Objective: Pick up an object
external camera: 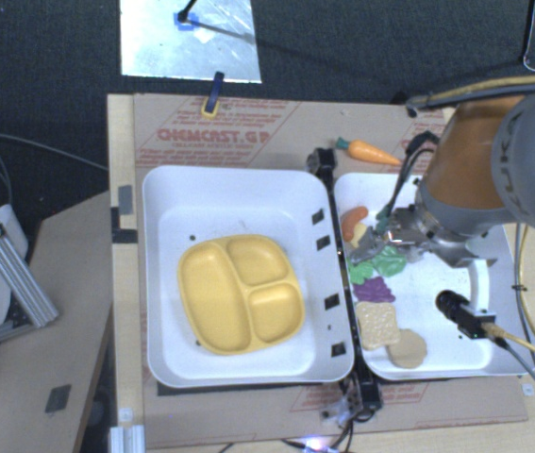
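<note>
yellow divided plate (241, 293) in left bin (182, 206) | carrot (369, 151) behind right bin (446, 357)

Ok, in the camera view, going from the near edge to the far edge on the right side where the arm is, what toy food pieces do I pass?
Round tan biscuit → square cracker → purple piece → green piece → orange piece → carrot

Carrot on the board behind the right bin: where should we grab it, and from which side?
Likely from straight above, closing across the thick part just right of the green top. The carrot lies flat, long axis near left-right, tapering rightward, so a grip at the thin tip would probably slip.
</note>
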Robot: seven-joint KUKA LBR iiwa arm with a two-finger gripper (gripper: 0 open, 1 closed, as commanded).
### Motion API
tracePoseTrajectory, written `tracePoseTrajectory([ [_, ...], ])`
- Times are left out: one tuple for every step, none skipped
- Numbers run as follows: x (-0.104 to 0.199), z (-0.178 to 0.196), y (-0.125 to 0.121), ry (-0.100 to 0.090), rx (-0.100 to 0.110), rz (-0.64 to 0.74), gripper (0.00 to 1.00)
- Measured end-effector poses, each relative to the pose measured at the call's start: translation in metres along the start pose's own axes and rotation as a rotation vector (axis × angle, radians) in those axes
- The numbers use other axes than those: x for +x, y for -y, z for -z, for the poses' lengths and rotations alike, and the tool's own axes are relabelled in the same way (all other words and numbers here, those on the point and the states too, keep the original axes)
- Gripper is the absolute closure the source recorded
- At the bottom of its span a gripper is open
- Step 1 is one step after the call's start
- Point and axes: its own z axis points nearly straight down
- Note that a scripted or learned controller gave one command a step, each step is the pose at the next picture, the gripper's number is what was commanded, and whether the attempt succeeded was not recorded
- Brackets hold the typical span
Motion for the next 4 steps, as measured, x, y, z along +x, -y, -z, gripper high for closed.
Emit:
tracePoseTrajectory([
  [0.017, 0.093, 0.031, 0.001, -0.004, -0.002, 0.00],
  [-0.028, -0.004, 0.051, 0.004, 0.014, -0.013, 0.00],
  [0.050, -0.006, 0.052, -0.001, 0.006, 0.002, 0.00],
  [0.045, 0.006, 0.050, 0.002, 0.002, -0.003, 1.00],
])
